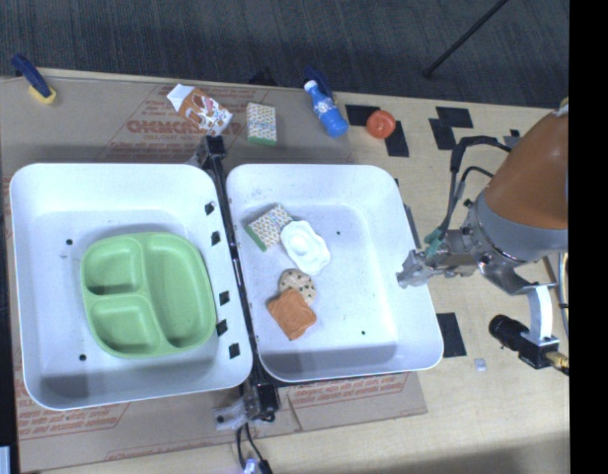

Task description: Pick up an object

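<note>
Two white bins side by side on the bench; in the left bin (47, 205), a green divided tray (146, 292) near the middle; in the right bin (368, 200), toward its left edge, a patterned square packet (269, 226), a white object (305, 246) touching it, a small round cookie (297, 283) and an orange block (291, 314) just below. Gripper (415, 268) poised over the right bin's right rim, nothing seen between the fingers; how far apart, cannot tell. Beyond the bins' far edge, a blue bottle (326, 110) and an orange cap (381, 122).

Bins (47, 196) smooth white plastic; green tray (146, 292) glossy plastic; bench (482, 403) matt cardboard.
</note>
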